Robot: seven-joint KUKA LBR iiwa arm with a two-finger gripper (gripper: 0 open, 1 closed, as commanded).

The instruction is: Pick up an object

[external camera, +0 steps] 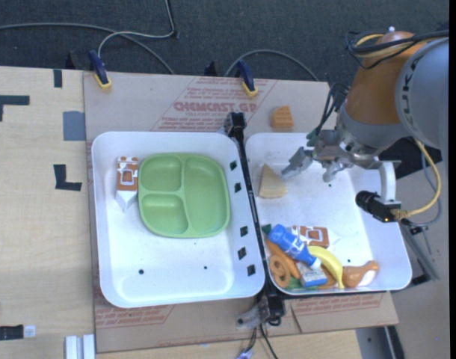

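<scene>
Camera view: gripper [315, 167] hangs over the upper part of the right bin [377, 234], fingers [294, 162] spread apart, nothing between them. Arm comes in from the right, orange band above the wrist. Tan wedge [272, 182] lies on the bin floor just beside the left fingertip, near the bin's left wall; whether finger and wedge touch is not clear. Pile of objects at the bin's near edge, well apart from the gripper: blue bottle [291, 244], yellow banana [327, 263], orange pretzel-shaped toy [281, 265], small carton [312, 235], brown drumstick-like item [359, 274]. Left bin [168, 286] holds a green divided plate [185, 194] with a small box [126, 179] touching its left rim. Small orange block [282, 117] sits on the cardboard [198, 107] outside the bins, behind the right one.
</scene>
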